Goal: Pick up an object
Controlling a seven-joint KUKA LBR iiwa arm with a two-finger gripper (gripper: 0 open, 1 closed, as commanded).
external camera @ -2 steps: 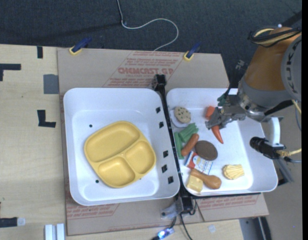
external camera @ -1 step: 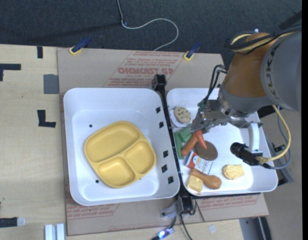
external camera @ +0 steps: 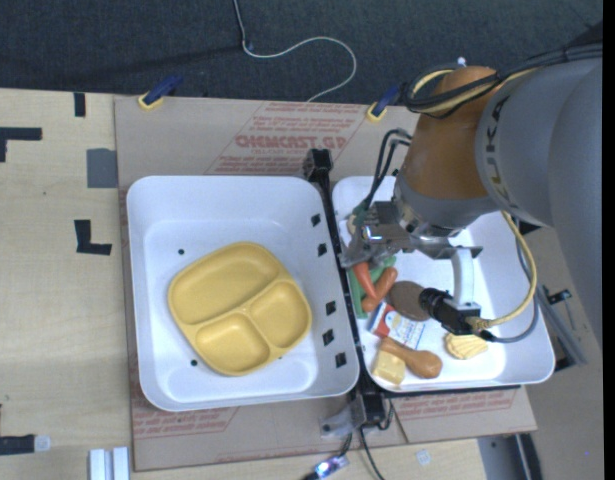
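Toy food [external camera: 392, 313] lies heaped in the right bin [external camera: 507, 368], toward its 9 o'clock side: a carrot [external camera: 367, 286], a brown piece [external camera: 411, 299], a yellow chunk [external camera: 389, 368]. My end effector [external camera: 372, 240] hangs over the pile's 12 o'clock end; I cannot tell its state. The left bin [external camera: 157, 218] holds a yellow divided plate [external camera: 237, 308].

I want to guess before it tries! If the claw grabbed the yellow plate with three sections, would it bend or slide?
The yellow plate looks like moulded plastic, so probably stiff and light. Its smooth shiny surface may slip. Lying flat in the left bin, it shouldn't roll.
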